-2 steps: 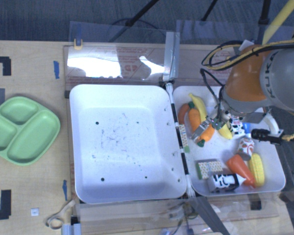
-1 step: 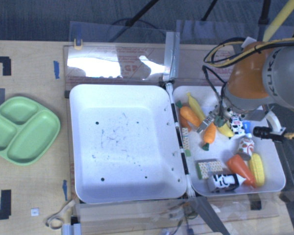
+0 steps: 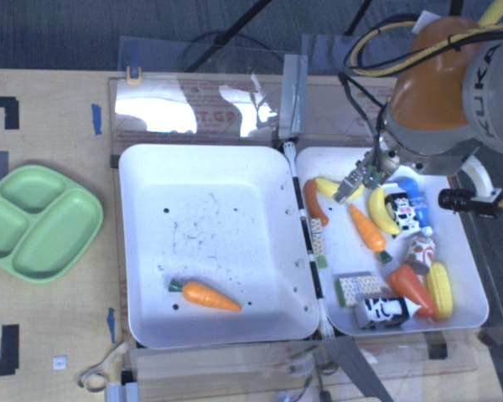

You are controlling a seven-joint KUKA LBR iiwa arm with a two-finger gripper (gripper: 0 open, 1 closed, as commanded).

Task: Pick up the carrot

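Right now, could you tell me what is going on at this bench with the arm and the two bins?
The grey KUKA arm with the orange band reaches in over the right white bin, its gripper hovering above a clutter of toy food. An orange carrot lies just below the gripper in that bin, not gripped. A second orange carrot with a green top lies alone in the left white bin. A green divided plate sits off to the left.

A robotics lab is indicated. 2 shallow white bins (image 3: 205, 174) are set side by side on a plywood bench (image 3: 50, 115) marked with black and blue tape. Toy food is gathered in the right bin (image 3: 469, 308), tripod legs (image 3: 260, 7) are seen behind, and cables (image 3: 386, 40) are looped over the KUKA arm (image 3: 444, 82).
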